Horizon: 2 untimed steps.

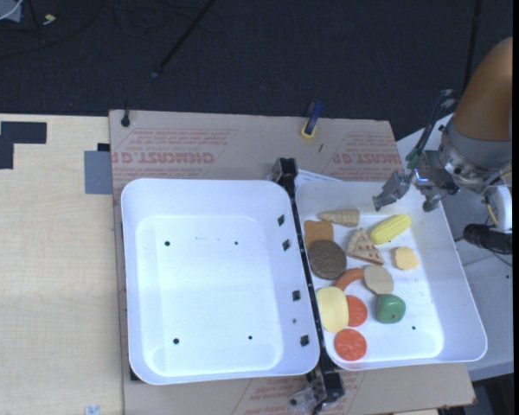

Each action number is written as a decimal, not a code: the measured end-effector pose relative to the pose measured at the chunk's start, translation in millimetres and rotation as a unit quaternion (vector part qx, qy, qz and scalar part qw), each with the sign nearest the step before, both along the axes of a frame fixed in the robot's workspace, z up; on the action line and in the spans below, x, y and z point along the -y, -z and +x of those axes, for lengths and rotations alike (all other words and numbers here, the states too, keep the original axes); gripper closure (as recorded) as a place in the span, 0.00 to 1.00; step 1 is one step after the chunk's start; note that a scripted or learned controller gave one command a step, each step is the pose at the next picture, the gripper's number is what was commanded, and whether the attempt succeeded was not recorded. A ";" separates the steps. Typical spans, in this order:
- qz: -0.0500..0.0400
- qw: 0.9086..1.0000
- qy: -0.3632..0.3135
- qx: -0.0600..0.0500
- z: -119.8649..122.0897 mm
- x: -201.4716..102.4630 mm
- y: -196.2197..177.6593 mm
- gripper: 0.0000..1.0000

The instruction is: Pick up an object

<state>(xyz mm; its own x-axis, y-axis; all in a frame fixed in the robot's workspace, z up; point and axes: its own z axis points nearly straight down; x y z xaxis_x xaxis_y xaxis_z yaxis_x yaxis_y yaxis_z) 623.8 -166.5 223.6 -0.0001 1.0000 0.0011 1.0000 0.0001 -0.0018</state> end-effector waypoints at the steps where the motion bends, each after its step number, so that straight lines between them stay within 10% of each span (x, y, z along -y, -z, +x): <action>1: 0.001 1.000 0.001 -0.002 16.2 43.3 126.8 0.00; 2: -0.002 1.000 0.001 0.006 21.3 48.8 -26.6 0.00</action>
<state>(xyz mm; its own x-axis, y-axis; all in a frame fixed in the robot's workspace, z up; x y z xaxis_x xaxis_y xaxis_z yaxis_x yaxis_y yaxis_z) 645.1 -215.3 250.3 0.0009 1.0000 -0.0034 0.9999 -0.0009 0.0104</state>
